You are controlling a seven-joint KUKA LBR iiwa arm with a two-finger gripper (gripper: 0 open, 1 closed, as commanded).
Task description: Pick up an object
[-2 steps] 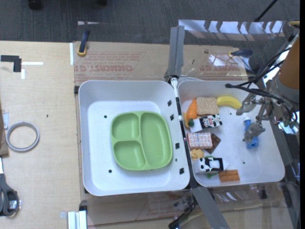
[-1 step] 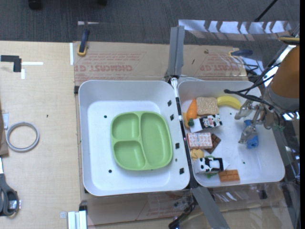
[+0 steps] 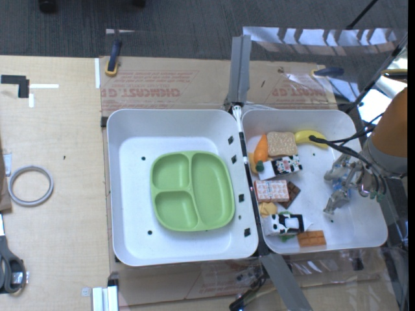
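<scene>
Small toy foods crowd the left side of the right bin (image 3: pixel 363 235): a slice of bread (image 3: pixel 281 143), an orange carrot (image 3: pixel 260 149), a yellow banana (image 3: pixel 310 137), a black-and-white cow-patterned piece (image 3: pixel 286 166), a pink wafer (image 3: pixel 272 190), a second cow-patterned piece (image 3: pixel 287 223) and an orange cracker (image 3: pixel 312 239). My gripper (image 3: pixel 339 188) hangs over the bin's right half, above bare white floor, apart from the toys. Its fingers (image 3: pixel 332 204) point down and left, and nothing shows between them.
The left bin (image 3: pixel 123 193) holds a green divided plate (image 3: pixel 192 190). A grey divider bar (image 3: pixel 238 70) runs up behind the bins. A roll of tape (image 3: pixel 28 185) and scissors (image 3: pixel 10 271) lie on the bench at far left.
</scene>
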